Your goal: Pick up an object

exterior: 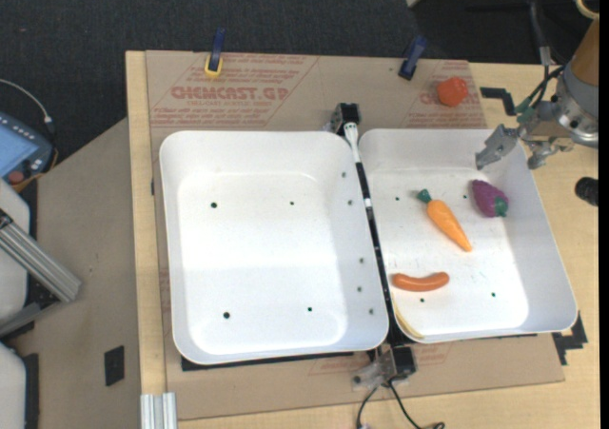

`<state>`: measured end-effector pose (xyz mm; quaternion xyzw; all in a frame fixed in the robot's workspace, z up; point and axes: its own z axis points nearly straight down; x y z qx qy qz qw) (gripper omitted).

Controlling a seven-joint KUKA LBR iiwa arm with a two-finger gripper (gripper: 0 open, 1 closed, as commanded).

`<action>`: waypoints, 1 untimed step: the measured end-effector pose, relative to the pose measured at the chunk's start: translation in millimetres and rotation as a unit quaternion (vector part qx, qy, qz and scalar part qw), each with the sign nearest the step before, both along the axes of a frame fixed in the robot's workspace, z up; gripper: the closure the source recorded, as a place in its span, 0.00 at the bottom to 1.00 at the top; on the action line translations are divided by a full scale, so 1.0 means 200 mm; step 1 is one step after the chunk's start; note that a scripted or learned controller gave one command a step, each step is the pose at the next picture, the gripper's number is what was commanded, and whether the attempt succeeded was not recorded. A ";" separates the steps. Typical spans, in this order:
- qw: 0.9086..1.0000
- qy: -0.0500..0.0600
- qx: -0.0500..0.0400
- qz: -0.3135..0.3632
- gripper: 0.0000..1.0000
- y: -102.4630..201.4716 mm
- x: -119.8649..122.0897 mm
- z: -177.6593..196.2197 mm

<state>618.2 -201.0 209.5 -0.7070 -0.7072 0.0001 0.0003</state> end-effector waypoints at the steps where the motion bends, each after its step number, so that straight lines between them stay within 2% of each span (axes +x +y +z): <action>1: 1.000 0.003 0.001 -0.001 0.00 0.13 -0.16 -0.46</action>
